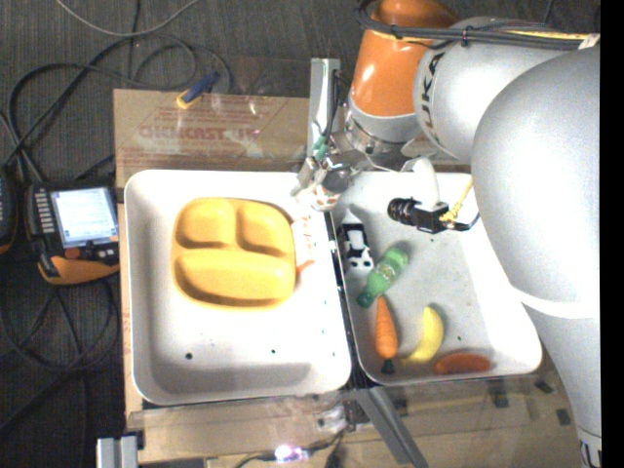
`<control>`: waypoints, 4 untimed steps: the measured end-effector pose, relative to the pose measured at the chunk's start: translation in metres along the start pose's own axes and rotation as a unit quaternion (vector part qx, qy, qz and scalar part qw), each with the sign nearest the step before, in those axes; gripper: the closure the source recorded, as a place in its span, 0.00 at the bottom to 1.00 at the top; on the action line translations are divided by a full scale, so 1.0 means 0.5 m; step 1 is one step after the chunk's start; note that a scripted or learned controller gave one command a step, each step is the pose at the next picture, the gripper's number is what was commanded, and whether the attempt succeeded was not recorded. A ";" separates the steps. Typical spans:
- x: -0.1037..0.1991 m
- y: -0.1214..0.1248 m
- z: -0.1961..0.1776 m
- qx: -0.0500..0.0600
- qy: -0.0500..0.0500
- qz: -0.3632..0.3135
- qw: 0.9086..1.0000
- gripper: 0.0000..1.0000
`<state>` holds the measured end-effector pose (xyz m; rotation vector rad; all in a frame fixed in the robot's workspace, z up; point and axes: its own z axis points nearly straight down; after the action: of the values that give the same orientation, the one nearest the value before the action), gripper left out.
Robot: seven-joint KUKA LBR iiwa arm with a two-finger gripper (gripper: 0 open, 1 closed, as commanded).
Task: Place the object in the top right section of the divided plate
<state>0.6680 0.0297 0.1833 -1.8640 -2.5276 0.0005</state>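
A yellow divided plate (234, 253) lies in the left bin (156, 359), its top right section (265, 228) bare. My gripper (317, 185) hangs over the far end of the wall between the two bins, just beyond the plate's far right corner. Something small, pale and reddish (323, 199) shows at its tip, too small to identify. In the right bin (497, 320) lie a black-and-white toy (356, 246), a green bottle (382, 273), a carrot (386, 328), a banana (427, 333) and a red sausage-shaped piece (463, 364).
The arm's big grey body covers the right side of the right bin. A thin orange sliver (305, 264) lies by the plate's right edge. Behind the bins sits a cardboard sheet (195, 135); a small screen device (83, 217) lies off to the left.
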 end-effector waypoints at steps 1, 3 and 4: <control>0.108 0.030 0.000 0.000 0.000 -0.197 0.980 1.00; 0.110 0.031 -0.018 -0.001 0.002 -0.197 0.980 1.00; 0.053 -0.001 -0.001 0.000 -0.001 -0.386 0.922 1.00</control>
<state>0.6595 0.0550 0.1838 -0.7437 -3.0528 0.0007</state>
